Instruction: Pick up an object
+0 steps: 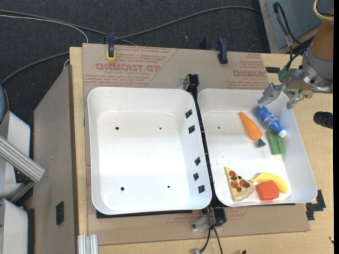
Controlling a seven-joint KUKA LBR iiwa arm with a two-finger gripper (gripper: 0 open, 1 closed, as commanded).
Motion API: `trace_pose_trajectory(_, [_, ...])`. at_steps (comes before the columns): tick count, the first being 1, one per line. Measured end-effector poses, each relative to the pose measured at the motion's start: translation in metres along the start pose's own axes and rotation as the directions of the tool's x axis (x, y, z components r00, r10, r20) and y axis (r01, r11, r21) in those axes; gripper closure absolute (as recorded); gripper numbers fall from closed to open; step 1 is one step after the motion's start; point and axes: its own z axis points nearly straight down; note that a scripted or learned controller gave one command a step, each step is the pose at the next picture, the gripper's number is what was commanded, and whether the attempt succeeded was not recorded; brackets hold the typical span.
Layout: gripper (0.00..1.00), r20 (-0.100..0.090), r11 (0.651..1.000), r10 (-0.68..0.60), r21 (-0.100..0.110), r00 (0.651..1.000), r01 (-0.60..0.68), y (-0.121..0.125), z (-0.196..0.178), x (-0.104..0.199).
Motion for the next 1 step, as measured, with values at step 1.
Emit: trace_pose_trajectory(1, [0.00, -0.002, 1.000, -0.004, 0.005, 1.000, 0.004, 0.0470, 0.1574, 0.0312])
